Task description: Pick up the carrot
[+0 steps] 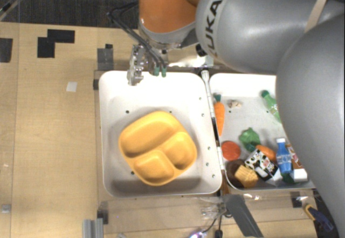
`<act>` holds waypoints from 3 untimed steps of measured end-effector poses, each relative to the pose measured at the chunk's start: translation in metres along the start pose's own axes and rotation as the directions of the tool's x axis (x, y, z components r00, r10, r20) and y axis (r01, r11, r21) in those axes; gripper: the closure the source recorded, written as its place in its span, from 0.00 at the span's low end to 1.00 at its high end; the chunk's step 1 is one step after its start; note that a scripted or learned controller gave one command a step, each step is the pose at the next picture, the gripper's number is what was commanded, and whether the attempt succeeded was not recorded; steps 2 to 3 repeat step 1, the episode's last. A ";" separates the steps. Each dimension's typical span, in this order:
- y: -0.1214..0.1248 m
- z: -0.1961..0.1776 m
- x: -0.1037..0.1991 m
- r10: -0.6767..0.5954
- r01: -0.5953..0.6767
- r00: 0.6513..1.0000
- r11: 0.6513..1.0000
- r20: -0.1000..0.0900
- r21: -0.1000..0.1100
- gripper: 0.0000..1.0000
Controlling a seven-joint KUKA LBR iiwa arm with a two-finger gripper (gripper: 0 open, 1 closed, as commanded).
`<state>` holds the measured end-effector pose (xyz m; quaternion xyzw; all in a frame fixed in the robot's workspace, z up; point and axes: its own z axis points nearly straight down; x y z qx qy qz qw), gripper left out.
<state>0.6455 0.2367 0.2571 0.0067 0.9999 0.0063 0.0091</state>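
The carrot (219,114) is small and orange with a green top. It lies in the right bin (245,90), close against that bin's left wall and pointing toward the front. My gripper (144,71) hangs under the orange wrist band over the back edge of the left bin (110,123). It is well to the left of the carrot and farther back, and nothing shows in it.
A yellow three-part tray (157,147) lies in the middle of the left bin. In the right bin lie a red disc (230,149), a green toy (249,137), a blue bottle (282,156), a cow-patterned item (260,162) and a green bottle (267,99). The grey arm covers that bin's right side.
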 end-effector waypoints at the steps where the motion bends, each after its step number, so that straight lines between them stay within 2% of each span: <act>1: -0.002 0.158 0.022 0.279 -0.279 0.960 0.960 -0.006 0.009 1.00; 3: -0.002 0.158 0.022 0.279 -0.279 0.960 0.960 -0.006 0.009 1.00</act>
